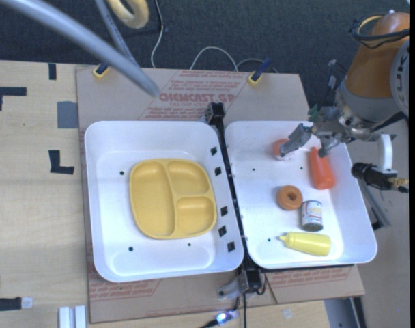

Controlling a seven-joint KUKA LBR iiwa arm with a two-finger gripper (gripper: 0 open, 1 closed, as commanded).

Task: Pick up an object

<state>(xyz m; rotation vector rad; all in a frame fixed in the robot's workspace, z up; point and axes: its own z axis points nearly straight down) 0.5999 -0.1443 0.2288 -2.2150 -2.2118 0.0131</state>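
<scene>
My gripper (304, 147) hangs over the back of the right bin (358, 251), open, with its fingers spread and nothing between them. A small red object (280, 146) lies right at the tip of the left finger (293, 139). An orange carrot-shaped object (322, 172) lies just below the right finger (325, 146). Nearer the front of the same bin are a brown doughnut (289, 197), a small tin can (312, 215) and a yellow mustard bottle (307, 243) on its side.
The left bin (102, 142) holds a yellow divided plate (172, 198). A black divider with clips (224, 183) runs between the bins. The arm's orange band and grey wrist (375, 67) rise at the right, and a grey pole (71, 26) crosses the upper left.
</scene>
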